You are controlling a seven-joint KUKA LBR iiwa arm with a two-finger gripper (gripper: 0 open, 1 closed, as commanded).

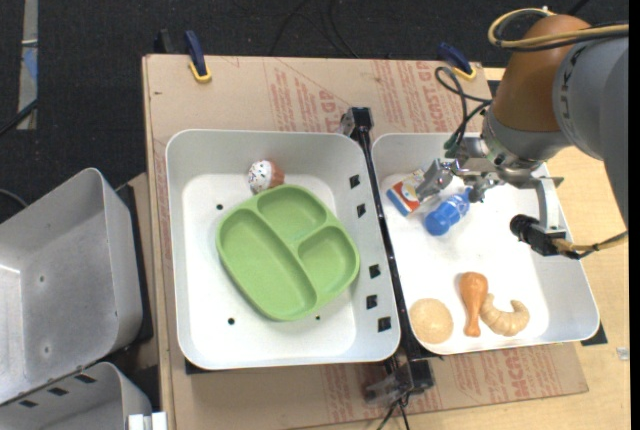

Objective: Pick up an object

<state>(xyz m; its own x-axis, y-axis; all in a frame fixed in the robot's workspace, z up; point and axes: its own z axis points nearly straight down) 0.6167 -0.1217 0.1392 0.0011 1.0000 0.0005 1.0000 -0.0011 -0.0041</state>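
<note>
The blue bottle lies in the right bin, far side, just under the gripper. Whether the jaws are apart I cannot tell. It looks light, stiff and smooth; best taken across its round middle.

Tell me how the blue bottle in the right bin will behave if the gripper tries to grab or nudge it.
The blue bottle lies on its side on the right bin's smooth white floor, so a nudge would probably roll or slide it. Its rounded body may slip from a two-finger pinch. It looks like small plastic, likely light. The gripper hovers just above it.
</note>
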